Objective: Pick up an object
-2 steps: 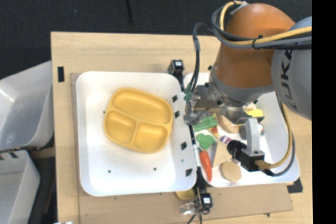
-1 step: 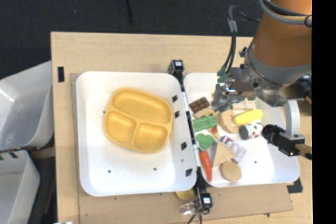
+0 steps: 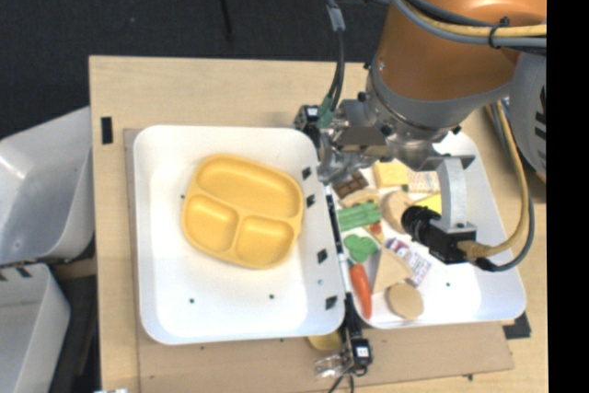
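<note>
From my seat, the arm [image 3: 451, 32] hangs low over the right bin [image 3: 488, 290], its bulk covering the upper half of that bin. The hand [image 3: 354, 163] sits down near the bin's upper left corner, close against the divider where the two bins meet. I cannot tell how far it is open or whether it has anything; the wrist hides that, so I treat it as unconfirmed.

The candidates lie crowded in the right bin: a green block [image 3: 359, 216], a green leafy piece [image 3: 361, 246], a carrot [image 3: 361, 290] along the left wall, a round tan disc [image 3: 405, 300], a small printed tube [image 3: 408, 258], a yellow piece [image 3: 391, 174] and a brown item [image 3: 352, 190] just below the hand. The left bin [image 3: 156, 290] holds a yellow divided plate [image 3: 244, 210], well apart from the hand.

My worries from here:
- The clutter is tight, so a closing hand may pinch two things, or nudge one off another and close on nothing.
- The hand is right by the bin wall; one side of it could land on the rim and stall the descent.
- The black fitting [image 3: 437, 233] and its cable [image 3: 506, 253] lie over the objects and could drag them on a lift.
- The brown item looks small and flat, probably hard to get under.
</note>
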`<move>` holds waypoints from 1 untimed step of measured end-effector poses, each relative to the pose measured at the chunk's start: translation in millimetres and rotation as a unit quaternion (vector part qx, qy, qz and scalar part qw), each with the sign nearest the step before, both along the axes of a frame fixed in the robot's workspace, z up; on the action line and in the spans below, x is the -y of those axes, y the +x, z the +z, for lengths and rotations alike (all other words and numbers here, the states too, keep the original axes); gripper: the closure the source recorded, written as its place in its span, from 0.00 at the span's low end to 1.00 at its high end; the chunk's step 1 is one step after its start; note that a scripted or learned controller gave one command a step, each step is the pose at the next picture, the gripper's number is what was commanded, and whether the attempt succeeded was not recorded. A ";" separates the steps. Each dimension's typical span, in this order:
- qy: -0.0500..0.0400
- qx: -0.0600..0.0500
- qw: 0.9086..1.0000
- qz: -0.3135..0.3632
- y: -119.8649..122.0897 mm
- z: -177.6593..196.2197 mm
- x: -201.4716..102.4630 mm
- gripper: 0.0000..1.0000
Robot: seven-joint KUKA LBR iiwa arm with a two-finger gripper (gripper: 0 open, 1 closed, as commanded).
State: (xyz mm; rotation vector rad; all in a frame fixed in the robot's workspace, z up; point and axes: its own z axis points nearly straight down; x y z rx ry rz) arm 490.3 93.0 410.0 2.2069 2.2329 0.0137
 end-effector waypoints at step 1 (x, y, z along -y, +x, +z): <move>-0.002 -0.003 1.000 -0.004 -1.5 -29.2 -0.9 1.00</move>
